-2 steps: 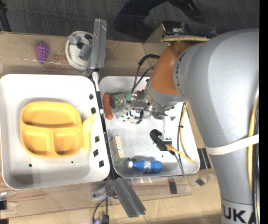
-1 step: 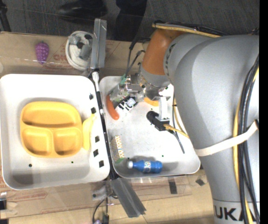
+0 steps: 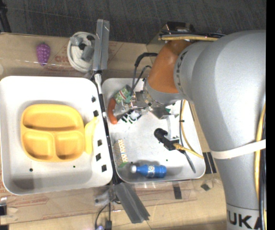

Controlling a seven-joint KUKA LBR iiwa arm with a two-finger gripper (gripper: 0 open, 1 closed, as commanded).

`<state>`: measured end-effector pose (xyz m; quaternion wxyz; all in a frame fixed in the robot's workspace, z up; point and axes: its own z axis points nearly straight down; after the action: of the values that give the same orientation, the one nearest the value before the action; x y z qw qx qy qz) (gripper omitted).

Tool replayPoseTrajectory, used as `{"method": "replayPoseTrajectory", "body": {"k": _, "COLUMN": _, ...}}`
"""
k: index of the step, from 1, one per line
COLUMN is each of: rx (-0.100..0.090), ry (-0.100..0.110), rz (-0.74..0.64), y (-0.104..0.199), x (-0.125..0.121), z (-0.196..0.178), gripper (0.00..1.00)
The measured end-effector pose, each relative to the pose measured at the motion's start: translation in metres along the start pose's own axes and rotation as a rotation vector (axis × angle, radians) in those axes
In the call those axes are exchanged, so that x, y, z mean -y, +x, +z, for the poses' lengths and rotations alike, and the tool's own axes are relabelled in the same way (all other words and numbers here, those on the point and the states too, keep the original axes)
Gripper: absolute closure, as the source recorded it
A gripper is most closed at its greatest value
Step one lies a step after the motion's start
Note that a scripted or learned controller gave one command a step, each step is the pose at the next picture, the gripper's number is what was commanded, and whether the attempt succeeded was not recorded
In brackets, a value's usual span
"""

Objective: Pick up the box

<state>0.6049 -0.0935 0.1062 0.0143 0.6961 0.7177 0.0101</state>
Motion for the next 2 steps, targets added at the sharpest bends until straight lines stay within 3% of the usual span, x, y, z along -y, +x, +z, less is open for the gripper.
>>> {"method": "replayPoseTrajectory", "body": {"k": 1, "rx": -0.001, "ry": 0.013, "rz": 0.086, "y": -0.004, "x": -0.056, "z": 0.003, "gripper": 0.0}}
{"method": "replayPoseTrajectory", "body": {"k": 2, "rx": -0.004, "ry": 0.023, "rz": -0.099, "y": -0.027, "x": 0.061, "z": -0.008, "gripper": 0.0}}
